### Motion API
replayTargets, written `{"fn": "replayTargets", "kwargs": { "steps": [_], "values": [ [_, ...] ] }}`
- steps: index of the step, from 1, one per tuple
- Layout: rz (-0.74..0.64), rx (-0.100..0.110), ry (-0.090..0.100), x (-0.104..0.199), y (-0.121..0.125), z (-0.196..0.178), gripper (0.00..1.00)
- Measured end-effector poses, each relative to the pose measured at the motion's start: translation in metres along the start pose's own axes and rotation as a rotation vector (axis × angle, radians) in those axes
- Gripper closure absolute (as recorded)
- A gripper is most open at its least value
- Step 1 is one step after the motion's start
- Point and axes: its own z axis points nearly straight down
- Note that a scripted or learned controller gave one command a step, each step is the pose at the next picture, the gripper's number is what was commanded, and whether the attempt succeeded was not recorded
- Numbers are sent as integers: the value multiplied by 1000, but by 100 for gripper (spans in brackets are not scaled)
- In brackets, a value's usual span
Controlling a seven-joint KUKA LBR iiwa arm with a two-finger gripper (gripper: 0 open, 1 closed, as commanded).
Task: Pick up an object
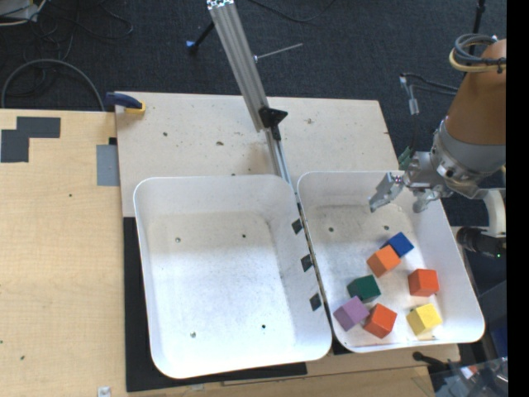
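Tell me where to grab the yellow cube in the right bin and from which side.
Grip the yellow cube from straight above, across its two flat side faces. It lies close to the right bin's near wall, so a side approach looks cramped; an orange cube sits apart on its left.

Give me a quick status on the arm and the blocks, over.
Gripper open, above right bin's far end, holding nothing. Blocks lie loose at near end; blue block nearest the fingers. Nothing in the way.
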Motion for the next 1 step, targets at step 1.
{"fn": "replayTargets", "kwargs": {
  "steps": [1],
  "values": [
    [1,0,0,0,0,0,0]
  ]
}}
